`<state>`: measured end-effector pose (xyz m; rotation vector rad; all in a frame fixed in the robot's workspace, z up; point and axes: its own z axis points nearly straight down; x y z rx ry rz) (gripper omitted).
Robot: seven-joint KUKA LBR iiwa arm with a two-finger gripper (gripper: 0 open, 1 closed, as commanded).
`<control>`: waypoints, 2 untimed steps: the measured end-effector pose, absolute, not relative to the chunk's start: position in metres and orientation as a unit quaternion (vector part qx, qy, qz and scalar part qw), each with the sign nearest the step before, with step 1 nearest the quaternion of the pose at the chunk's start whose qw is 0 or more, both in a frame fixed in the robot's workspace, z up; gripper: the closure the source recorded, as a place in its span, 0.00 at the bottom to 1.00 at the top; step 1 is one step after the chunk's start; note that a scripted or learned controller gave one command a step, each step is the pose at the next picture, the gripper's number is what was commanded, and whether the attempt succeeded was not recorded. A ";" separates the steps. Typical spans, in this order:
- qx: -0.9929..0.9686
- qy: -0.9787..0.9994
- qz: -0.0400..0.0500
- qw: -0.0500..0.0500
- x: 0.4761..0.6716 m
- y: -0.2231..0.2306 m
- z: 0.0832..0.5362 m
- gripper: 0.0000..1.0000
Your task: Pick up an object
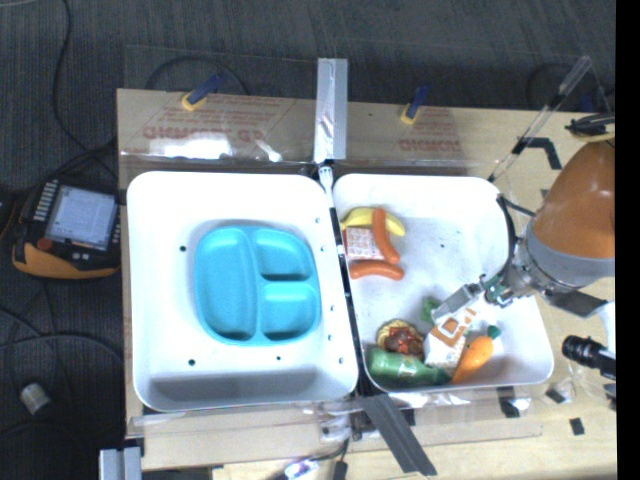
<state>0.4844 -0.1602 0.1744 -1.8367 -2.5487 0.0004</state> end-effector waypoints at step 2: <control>-0.576 -0.818 -0.005 -0.008 0.491 -0.170 0.100 1.00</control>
